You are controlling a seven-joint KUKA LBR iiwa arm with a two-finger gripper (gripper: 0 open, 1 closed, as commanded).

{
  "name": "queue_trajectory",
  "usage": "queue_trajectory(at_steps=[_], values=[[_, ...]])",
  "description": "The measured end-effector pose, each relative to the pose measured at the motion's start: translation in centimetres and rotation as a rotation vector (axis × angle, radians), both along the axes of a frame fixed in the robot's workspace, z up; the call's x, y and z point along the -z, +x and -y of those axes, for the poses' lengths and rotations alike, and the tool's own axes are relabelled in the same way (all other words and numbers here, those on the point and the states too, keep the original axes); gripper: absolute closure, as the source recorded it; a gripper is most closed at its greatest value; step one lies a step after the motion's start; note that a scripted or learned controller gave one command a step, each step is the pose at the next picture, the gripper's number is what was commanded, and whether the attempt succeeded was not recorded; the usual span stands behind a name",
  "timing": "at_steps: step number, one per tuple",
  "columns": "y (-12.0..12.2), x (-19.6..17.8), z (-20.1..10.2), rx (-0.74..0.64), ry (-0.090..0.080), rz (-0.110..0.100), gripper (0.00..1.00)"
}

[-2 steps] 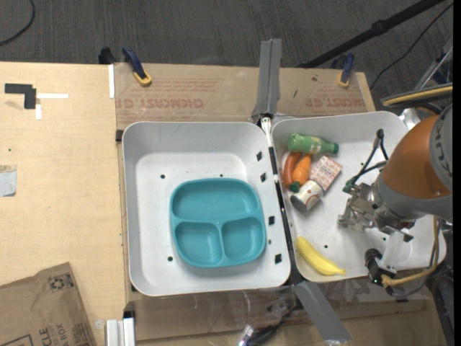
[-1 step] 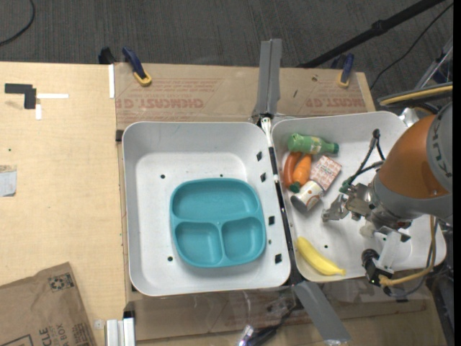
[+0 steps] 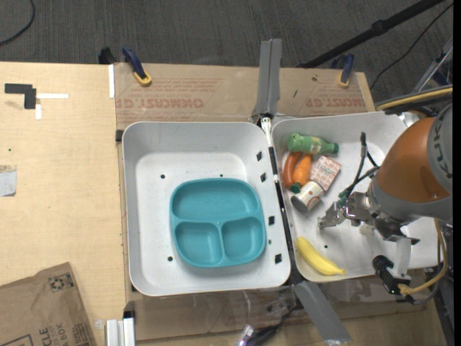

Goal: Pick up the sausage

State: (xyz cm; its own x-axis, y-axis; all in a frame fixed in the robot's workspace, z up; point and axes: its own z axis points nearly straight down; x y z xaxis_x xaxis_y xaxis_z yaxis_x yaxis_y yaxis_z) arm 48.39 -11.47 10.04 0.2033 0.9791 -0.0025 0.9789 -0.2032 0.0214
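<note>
The pincer hangs low over the right bin, its opening impossible to judge, nothing visibly held. The sausage lies up and to its left, long axis near upright, pressed beside the carrot.

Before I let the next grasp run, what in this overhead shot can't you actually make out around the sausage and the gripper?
- Gripper: small and partly under the arm's wrist in the camera view; finger state unreadable.
- Sausage: pressed against the carrot; its lower end is hidden by the can.
- Right bin: the arm covers its right part.
- Snack packet: print too small to read.
</note>
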Motion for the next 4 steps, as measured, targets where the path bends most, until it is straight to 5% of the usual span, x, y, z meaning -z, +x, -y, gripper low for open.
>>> queue_trajectory(at_steps=[1, 2, 3, 4], values=[[0.2, 0.2, -2.1, 0.49, 0.012, 0.005, 0.0], [0.4, -0.7, -2.1, 0.487, 0.016, 0.004, 1.0], [0.8, -0.9, 5.1, 0.652, 0.04, 0.007, 1.0], [-0.7, -1.7, -2.2, 0.491, 0.011, -0.025, 1.0]])
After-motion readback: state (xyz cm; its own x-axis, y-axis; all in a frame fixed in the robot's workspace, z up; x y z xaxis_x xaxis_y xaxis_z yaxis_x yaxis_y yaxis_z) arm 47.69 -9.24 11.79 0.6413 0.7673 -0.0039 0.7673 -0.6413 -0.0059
